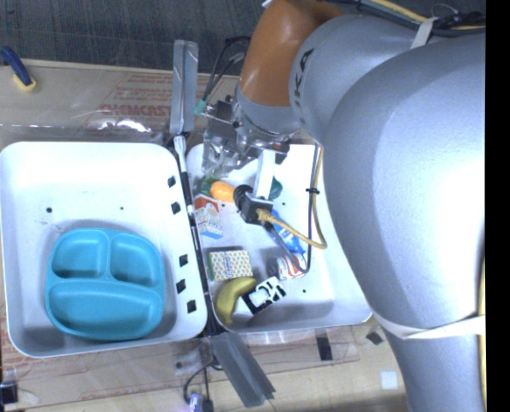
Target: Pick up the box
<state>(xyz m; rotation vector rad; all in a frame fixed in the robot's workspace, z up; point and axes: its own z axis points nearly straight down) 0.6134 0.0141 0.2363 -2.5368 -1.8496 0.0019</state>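
Note:
A small white carton with red and blue print point(208, 220) lies in the right bin point(324, 303), close to its left wall. Just below it lies a flat box with a checked pattern point(229, 263). My gripper point(215, 158) hangs at the upper left corner of this bin, above and behind the carton, with an orange ball-like item point(223, 190) between them. The grey arm with its orange band point(276, 45) covers the right half of the bin.
A banana point(230, 297) and a black-and-white item point(264, 293) lie by the right bin's front wall. A blue and yellow tube-like item point(286, 235) lies mid-bin. The left bin point(32, 170) holds a blue divided plate point(106, 283).

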